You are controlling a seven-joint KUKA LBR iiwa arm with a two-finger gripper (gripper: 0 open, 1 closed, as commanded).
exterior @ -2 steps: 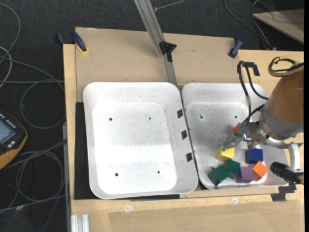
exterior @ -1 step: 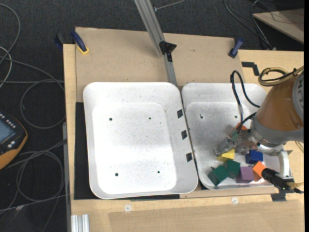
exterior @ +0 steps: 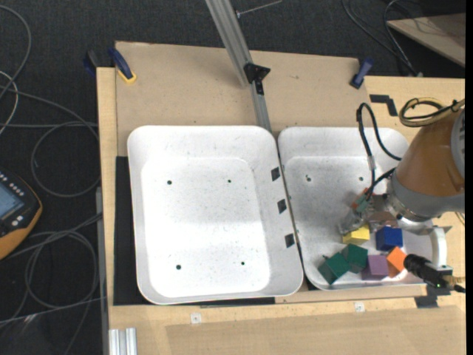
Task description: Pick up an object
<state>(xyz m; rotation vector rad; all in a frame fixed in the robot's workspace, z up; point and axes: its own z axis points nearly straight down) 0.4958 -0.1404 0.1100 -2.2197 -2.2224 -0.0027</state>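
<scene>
A cluster of small blocks lies in the near right corner of the right bin: a yellow block, a blue block, an orange block, a purple block and a dark green block. My gripper reaches in from the right and hangs low just above and behind the yellow block. The grey wrist and orange band hide part of the bin's right side.
The left bin lies beside the right one, with black clips along the shared rim. A metal pole slants over the back of the bench. Cables run along the arm and on the floor at left.
</scene>
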